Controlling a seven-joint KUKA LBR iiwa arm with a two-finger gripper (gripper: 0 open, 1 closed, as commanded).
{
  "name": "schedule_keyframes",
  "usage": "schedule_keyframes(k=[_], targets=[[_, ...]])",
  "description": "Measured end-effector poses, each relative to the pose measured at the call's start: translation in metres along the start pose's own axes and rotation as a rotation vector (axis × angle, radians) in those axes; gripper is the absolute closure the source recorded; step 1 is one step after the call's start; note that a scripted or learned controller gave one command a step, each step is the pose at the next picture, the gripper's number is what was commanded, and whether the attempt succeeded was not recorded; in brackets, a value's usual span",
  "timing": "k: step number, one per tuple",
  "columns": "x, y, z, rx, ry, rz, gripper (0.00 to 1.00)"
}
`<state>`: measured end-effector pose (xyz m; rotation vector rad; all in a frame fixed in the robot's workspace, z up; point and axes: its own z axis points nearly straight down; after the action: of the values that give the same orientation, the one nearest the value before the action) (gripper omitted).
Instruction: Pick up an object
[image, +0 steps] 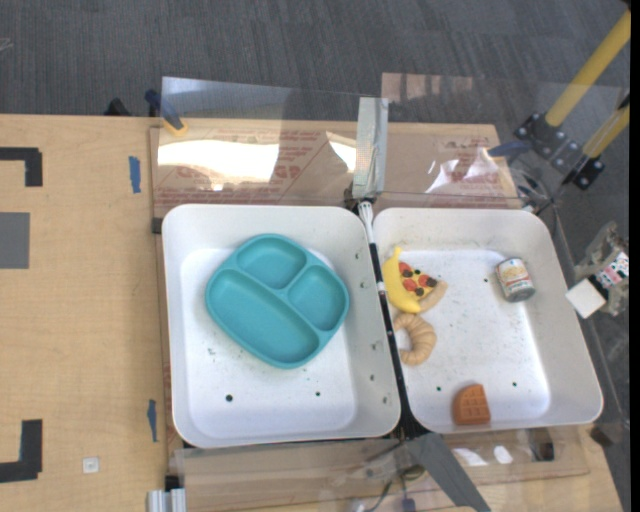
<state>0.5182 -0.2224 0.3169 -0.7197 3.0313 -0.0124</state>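
Observation:
The right bin (575, 330) holds several small things. A yellow pizza-slice toy (411, 283) with red dots lies by its left wall. Just below it rests a tan croissant (418, 337). A small silver can (515, 279) lies on its side toward the right. An orange waffle-like piece (471, 404) sits near the bin's front edge. The left bin (190, 390) carries a teal divided plate (277, 299) in its middle.
Clear plastic panels (300, 140) stand behind both bins on the brown bench. A yellow pole with a black clamp (560, 140) stands at the top right. A white tag (587, 297) hangs beside the right bin's rim.

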Motion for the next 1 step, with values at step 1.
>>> schedule_keyframes(k=[1], targets=[[0.005,0.0014,-0.0914,-0.001,0.014,0.42,1.0]])
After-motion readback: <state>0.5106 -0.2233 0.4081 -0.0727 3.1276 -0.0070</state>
